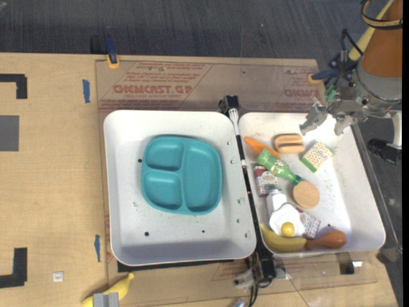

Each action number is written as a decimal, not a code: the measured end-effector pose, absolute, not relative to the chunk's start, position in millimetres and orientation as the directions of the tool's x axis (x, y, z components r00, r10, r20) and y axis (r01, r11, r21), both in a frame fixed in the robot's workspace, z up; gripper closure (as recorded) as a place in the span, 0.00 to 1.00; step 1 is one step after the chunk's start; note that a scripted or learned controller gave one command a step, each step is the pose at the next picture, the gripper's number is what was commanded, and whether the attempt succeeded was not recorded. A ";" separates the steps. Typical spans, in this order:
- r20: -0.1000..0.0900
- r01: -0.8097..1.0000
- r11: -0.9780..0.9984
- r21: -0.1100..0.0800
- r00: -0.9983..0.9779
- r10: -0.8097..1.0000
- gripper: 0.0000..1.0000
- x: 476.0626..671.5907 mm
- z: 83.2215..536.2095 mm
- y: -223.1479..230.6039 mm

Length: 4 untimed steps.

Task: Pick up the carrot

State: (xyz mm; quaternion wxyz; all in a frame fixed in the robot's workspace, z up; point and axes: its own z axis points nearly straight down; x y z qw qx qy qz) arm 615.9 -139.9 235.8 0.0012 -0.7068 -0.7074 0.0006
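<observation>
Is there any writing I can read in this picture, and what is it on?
"CHEMCAST GP": red print on the brown sheet behind the bins, as best I can make it out.
Red print at the sheet's right corner: too blurred to read.
Green packet in the right bin: pattern or text too small to read.
Small packets in that bin: print too small to read.

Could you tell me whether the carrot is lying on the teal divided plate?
No, the carrot lies in the right bin beside a green bottle, while the teal divided plate sits in the left bin.
</observation>
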 end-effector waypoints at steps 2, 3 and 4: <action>-0.001 1.000 0.019 0.004 -0.019 1.000 1.00 617.2 123.5 -102.1; -0.003 0.998 0.061 0.009 -0.061 0.998 1.00 530.6 92.5 -98.1; -0.012 0.999 0.050 0.010 -0.050 0.999 0.00 529.0 92.5 -105.2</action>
